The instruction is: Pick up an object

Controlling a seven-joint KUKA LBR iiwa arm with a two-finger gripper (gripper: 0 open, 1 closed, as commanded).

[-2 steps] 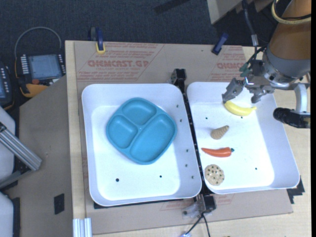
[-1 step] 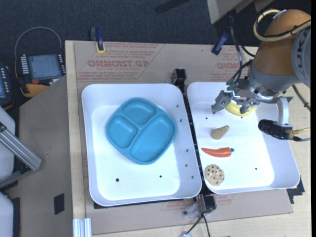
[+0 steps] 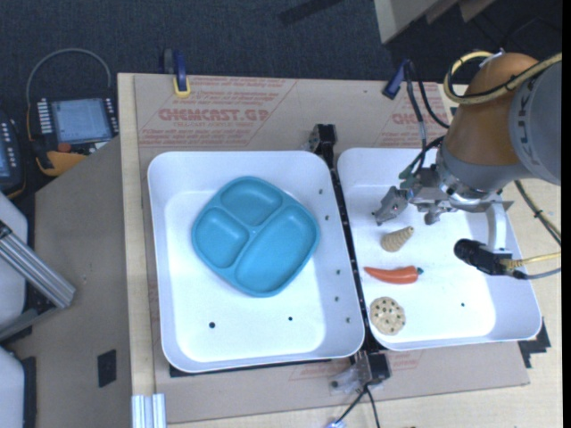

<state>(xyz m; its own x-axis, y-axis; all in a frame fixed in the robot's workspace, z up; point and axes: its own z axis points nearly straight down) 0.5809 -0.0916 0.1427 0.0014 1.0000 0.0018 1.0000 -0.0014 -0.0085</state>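
Red toy chili pepper lying in the right bin, tan cone just above it, speckled cookie below, fingers spread open and empty near the cone, blue divided plate in the left bin.

Divided plate in left bin; cone, pepper, cracker in right bin.
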